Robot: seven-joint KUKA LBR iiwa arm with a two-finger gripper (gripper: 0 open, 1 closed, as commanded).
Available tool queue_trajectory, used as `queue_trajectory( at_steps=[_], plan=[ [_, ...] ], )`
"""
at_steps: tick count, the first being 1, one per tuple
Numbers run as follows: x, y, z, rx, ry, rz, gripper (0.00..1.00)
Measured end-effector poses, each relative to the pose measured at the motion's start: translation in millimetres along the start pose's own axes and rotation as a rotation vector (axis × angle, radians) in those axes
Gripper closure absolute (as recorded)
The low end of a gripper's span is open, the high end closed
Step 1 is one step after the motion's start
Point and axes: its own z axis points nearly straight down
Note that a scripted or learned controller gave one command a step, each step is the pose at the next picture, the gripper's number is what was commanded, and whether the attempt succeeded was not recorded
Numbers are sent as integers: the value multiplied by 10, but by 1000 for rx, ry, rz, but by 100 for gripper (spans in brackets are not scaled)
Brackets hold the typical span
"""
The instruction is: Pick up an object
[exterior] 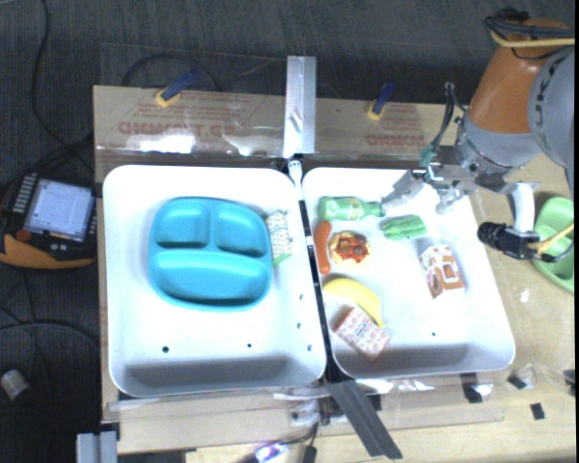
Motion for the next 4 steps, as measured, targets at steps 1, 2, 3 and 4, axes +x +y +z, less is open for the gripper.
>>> queue_trajectory(
  at_steps=[1,2,3,4],
  plan=[
    [488,-817,1117,-2,0,86,0],
    [510,-380,1150,-14,-3,-17,0],
    [856,-889,246,1,-3,168,0],
    [534,-1300,1167,-14,0,130,0]
  ],
)
